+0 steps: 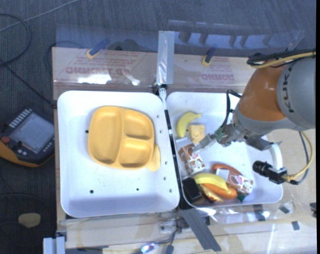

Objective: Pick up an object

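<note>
Camera view: we saw gripper [203,141] beside banana [186,121], finger state unreadable; we feared crowding cheese block [197,132] could spoil grasp.

Tray [121,137] in left bin [75,194]; banana [185,121] in right bin [265,194].

illumination is bright, even and overhead. the two shallow white plastic bins [70,194] are near overexposed, with faint soft shadows. glare streaks the clear plastic sheet [112,78] behind them. focus is slightly soft throughout.
</note>
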You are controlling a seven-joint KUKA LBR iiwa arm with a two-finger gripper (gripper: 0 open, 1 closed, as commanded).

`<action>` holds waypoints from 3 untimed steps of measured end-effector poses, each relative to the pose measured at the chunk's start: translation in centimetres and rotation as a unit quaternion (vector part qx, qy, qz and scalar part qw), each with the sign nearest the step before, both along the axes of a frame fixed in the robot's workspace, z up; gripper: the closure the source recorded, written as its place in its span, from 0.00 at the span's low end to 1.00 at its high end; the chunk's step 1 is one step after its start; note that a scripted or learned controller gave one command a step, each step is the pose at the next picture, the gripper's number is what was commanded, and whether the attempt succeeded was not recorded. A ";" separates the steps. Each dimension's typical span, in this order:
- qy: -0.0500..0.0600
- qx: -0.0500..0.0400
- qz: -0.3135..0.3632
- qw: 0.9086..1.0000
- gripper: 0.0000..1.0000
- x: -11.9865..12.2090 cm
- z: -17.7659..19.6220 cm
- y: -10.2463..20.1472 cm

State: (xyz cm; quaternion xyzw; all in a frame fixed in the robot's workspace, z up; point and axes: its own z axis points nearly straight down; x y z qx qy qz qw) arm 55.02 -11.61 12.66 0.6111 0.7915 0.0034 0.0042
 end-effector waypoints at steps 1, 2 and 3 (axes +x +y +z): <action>0.004 0.000 -0.008 1.000 0.00 7.7 -3.6 -0.7; 0.005 -0.001 0.057 0.998 0.00 7.2 10.5 -3.6; 0.007 0.000 0.158 0.987 0.00 7.0 1.2 1.0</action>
